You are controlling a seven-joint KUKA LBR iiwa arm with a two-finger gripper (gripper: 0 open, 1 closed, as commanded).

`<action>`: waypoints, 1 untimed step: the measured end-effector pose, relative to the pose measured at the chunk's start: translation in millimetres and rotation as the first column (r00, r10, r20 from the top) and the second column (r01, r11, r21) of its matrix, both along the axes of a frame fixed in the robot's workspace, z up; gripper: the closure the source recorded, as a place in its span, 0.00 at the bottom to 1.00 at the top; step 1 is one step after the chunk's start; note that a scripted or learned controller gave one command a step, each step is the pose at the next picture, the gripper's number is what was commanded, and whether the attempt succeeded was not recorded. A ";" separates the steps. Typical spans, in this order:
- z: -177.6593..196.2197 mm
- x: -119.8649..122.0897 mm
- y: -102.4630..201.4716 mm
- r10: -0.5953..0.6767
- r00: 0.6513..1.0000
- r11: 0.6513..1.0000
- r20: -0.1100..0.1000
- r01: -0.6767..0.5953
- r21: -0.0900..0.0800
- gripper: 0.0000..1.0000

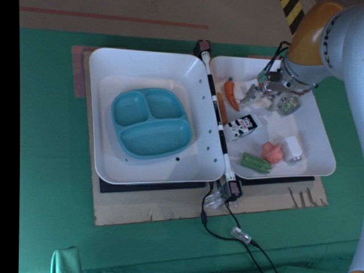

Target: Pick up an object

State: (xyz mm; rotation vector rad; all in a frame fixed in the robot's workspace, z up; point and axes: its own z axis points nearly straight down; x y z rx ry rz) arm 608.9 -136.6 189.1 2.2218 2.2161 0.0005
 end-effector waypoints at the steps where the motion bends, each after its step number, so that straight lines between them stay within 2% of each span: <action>1: 11.8 1.9 -1.8 -0.003 1.000 1.000 0.006 0.003 -0.003 1.00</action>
